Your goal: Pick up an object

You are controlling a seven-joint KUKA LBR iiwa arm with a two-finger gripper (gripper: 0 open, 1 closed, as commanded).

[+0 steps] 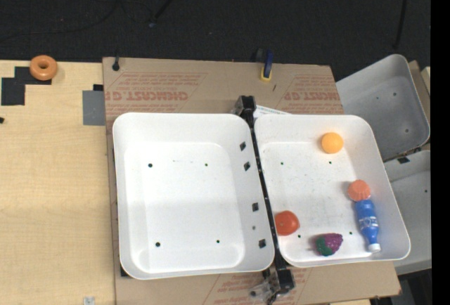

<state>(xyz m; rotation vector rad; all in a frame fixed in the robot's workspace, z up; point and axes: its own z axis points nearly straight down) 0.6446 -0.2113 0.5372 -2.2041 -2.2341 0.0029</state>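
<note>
Five candidates in the right bin [309, 184], lower right of the frame. Nearest the bottom edge: a purple-and-green toy [328, 244], then a red ball [286, 223] beside the divider. Best to come straight down on the blue bottle [366, 223] and close across its width. Lying flat by the right wall, long axis roughly up-down in the frame, white cap toward the lower right. Farther up: a pinkish ball [359, 190] at the bottle's upper end, then an orange ball [332, 143]. Gripper state: cannot tell.
</note>
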